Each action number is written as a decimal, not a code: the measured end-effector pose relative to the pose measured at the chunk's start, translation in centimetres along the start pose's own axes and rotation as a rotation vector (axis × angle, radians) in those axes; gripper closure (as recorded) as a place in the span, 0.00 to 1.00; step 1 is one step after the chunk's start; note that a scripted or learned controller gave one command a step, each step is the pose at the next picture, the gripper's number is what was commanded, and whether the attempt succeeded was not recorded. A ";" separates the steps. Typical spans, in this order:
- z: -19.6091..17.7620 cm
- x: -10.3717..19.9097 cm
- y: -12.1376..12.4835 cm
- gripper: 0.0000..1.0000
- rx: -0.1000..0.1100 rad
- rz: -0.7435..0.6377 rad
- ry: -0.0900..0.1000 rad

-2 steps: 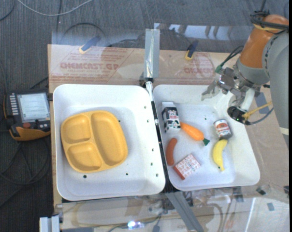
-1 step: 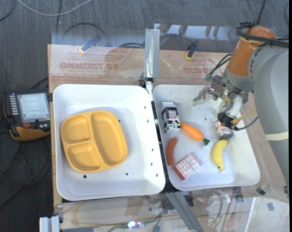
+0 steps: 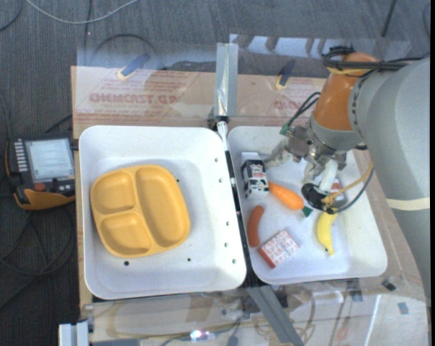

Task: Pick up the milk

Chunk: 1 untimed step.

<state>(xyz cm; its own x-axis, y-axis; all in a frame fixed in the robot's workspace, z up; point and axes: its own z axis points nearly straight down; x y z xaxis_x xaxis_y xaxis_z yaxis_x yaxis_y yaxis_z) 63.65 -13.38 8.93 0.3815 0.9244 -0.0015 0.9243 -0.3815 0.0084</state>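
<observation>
The milk (image 3: 256, 177) is a small white carton with black cow patches. It stands in the right bin (image 3: 361, 258), close against that bin's left wall near the back. My gripper (image 3: 302, 157) hangs low over the back middle of the same bin, a short way right of the milk and apart from it. Nothing shows as held in it. The grey arm with its orange band (image 3: 338, 101) reaches in from the right above it.
An orange carrot (image 3: 286, 196) lies just right of the milk, under the gripper. A reddish sausage (image 3: 254, 224), a red-and-white box (image 3: 279, 248) and a banana (image 3: 325, 231) lie nearer the front. The left bin (image 3: 203, 265) holds a yellow divided plate (image 3: 140, 209).
</observation>
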 end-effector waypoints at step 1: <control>0.1 3.5 1.8 0.00 0.013 0.026 -0.013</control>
<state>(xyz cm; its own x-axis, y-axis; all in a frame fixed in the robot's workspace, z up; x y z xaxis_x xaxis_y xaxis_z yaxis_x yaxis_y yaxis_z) 66.68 -10.86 8.85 0.4052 0.9141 -0.0144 0.9142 -0.4053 -0.0044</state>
